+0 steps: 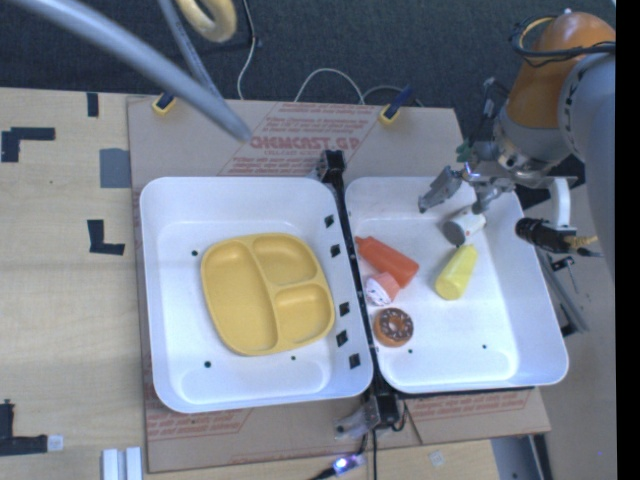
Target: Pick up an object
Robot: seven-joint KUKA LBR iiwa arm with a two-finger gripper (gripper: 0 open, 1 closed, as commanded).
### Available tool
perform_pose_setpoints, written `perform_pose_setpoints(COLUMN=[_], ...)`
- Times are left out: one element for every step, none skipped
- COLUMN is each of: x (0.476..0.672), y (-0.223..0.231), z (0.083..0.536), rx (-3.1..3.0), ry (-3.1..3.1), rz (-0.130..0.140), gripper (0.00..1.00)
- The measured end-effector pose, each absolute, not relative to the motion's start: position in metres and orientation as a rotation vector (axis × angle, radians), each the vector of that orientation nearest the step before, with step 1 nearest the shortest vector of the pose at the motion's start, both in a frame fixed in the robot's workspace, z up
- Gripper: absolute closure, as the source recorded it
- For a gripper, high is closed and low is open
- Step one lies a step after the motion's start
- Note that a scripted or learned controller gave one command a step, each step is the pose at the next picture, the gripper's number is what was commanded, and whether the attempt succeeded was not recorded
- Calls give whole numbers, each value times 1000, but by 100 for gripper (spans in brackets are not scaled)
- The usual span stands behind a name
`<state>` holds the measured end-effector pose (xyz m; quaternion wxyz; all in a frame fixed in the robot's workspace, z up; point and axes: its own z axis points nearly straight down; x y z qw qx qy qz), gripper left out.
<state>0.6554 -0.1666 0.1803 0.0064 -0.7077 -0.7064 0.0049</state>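
The right bin (520,358) holds an orange carrot-like piece (386,258), a small white and pink item (379,290), a chocolate donut (393,326) and a yellow bottle-shaped object (455,272). My gripper (446,208) hangs over the bin's far right part, above and just behind the yellow object. Its two fingers are spread apart, one pointing left (432,194) and one ending at a dark tip (455,231). Nothing sits between them.
The left bin (160,218) holds a yellow divided plate (268,292). A black divider (340,238) runs between the bins. The grey arm with its orange band (565,38) comes in from the upper right. Grey poles (130,43) cross the top left.
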Motion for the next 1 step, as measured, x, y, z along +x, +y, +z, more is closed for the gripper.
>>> perform_pose_setpoints(x=[659], y=[-166], z=[189], rx=[-2219], ry=[-2223], rz=[2], gripper=[0])
